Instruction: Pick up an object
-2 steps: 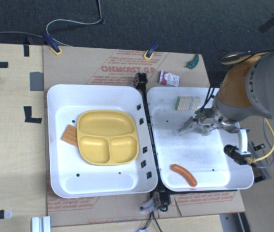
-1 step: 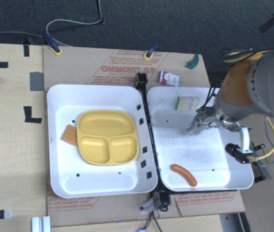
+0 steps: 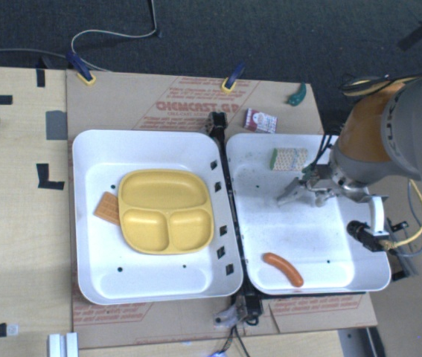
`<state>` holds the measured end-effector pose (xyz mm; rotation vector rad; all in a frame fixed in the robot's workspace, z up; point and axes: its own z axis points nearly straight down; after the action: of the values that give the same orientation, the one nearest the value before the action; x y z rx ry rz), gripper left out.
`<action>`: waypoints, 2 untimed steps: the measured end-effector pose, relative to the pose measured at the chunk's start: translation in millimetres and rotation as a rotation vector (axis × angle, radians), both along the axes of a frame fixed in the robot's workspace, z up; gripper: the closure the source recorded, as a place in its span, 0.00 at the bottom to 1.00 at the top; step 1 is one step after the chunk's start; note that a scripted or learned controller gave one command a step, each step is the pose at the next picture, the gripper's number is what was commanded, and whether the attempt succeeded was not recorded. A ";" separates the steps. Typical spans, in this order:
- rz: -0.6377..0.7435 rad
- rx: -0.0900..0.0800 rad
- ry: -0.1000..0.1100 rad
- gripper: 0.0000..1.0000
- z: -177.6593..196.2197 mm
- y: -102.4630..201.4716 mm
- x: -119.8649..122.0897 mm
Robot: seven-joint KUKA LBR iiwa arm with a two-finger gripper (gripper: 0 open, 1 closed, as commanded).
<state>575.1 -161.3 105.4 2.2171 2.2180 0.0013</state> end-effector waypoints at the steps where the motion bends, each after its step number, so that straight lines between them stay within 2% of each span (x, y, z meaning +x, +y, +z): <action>1: 0.000 0.001 -0.001 0.00 -18.8 -3.2 -42.3; 2: 0.000 -0.001 -0.003 1.00 -9.0 -4.2 -41.8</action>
<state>533.3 -165.6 96.5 2.2155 2.2154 0.0034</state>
